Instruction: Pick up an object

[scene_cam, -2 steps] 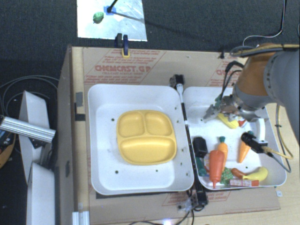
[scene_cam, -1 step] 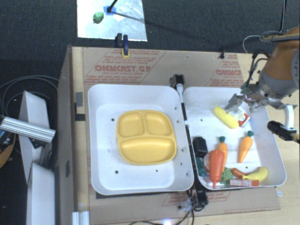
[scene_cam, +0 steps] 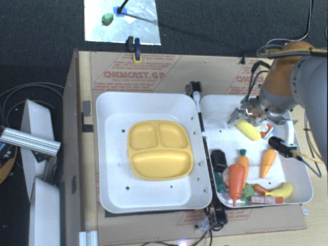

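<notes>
Claw [scene_cam: 250, 115] observed low over the far end of the right bin [scene_cam: 221, 118], at the tip of the grey arm [scene_cam: 310, 78] reaching in from the right. Whether it stands apart or together cannot be told from this angle; nothing is seen clamped in it.

Nearest item: a yellow corn cob [scene_cam: 248, 130], lying slantwise on the bin floor just beside the claw, on its near side. Contact between the two cannot be confirmed. A small red-and-white piece [scene_cam: 265, 131] lies just right of the cob.

Further toward the near end of the same bin:
- a black block [scene_cam: 219, 159] against the left wall
- a large orange-red carrot [scene_cam: 236, 182] lying lengthwise, with a smaller carrot [scene_cam: 243, 161] touching its far end
- a third carrot [scene_cam: 267, 162], apart to the right
- a banana [scene_cam: 281, 190] and a red pepper [scene_cam: 260, 189] along the near wall
- a green sprig [scene_cam: 248, 190] between the large carrot and the pepper

Left bin [scene_cam: 110, 137]: one yellow divided plate [scene_cam: 159, 150], lying flat near the middle.
</notes>
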### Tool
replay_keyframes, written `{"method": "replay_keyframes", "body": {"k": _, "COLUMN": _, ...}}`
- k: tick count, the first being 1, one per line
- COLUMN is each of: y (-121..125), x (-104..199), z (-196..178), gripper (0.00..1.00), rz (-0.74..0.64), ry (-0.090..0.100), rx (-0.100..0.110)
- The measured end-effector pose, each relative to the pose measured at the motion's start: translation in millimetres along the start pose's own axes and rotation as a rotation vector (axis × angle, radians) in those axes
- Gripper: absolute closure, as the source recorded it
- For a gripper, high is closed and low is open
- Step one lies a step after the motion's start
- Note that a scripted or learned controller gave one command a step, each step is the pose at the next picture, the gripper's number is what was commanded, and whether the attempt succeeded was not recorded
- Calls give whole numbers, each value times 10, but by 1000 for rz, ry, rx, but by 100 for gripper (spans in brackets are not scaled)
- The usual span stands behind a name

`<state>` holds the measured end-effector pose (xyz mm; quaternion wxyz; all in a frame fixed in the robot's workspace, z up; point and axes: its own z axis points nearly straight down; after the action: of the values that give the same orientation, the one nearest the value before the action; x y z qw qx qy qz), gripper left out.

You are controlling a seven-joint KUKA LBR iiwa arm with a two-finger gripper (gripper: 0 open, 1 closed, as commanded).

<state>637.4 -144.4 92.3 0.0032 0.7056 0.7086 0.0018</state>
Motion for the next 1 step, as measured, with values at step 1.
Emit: {"method": "replay_keyframes", "body": {"k": 1, "y": 18, "x": -19, "z": -125, "gripper": 100, "rz": -3, "ry": -5, "rx": -7}}
